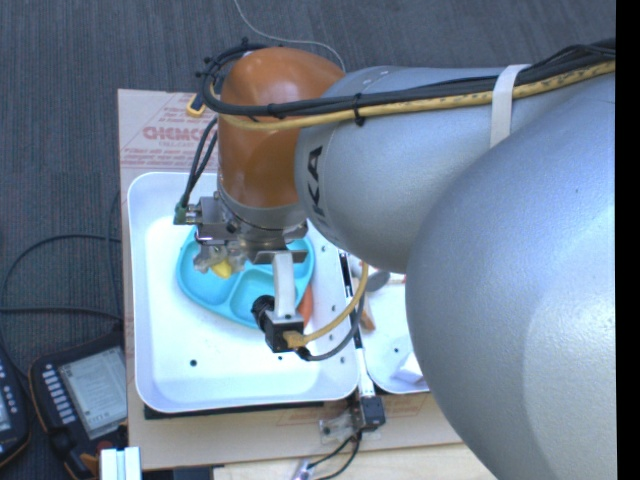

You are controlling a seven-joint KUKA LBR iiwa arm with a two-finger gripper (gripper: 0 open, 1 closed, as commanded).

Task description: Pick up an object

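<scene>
Over the left bin (pixel 170 368), the gripper (pixel 240 253) hangs above a blue dish (pixel 215 288); whether it grips anything cannot be told, so no pickup is confirmed.

Camera: single fixed unit, mounted above the bench (pixel 135 118), looking down at a slant. Coverage: left white bin (pixel 170 368) in full; right white bin (pixel 392 366) only a sliver under the arm. Arm (pixel 480 168): enters from the frame's right, very near the lens, covering most of the right half. Dark floor (pixel 60 68) fills the left and top margins.
</scene>
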